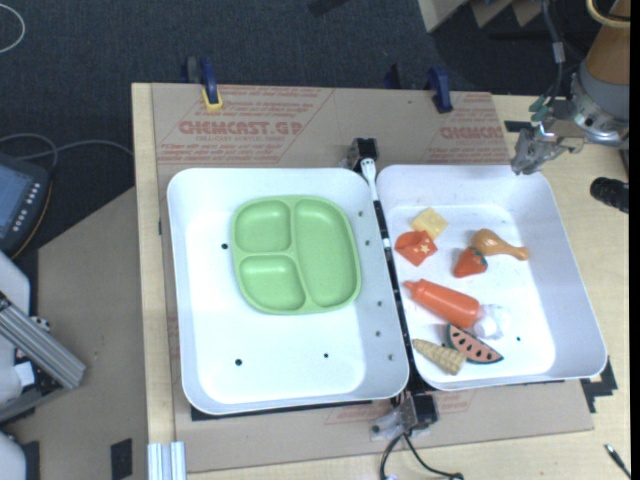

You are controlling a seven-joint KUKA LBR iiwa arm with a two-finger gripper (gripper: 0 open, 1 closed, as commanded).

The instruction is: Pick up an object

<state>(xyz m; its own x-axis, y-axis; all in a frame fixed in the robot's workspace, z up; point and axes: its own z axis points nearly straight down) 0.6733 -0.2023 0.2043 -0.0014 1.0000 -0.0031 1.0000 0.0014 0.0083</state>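
Toy corn (439, 355) and watermelon (472, 344) lay at the right bin's (565, 268) front edge, while the gripper (527, 157) hovered over its back right corner, finger state unclear.

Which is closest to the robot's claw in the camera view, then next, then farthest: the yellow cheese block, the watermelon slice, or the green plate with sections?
From the gripper above the right bin's far right corner:
1. The yellow cheese block, near the right bin's far side.
2. The toy watermelon slice, at the right bin's near edge.
3. The green sectioned plastic plate, over in the left bin.
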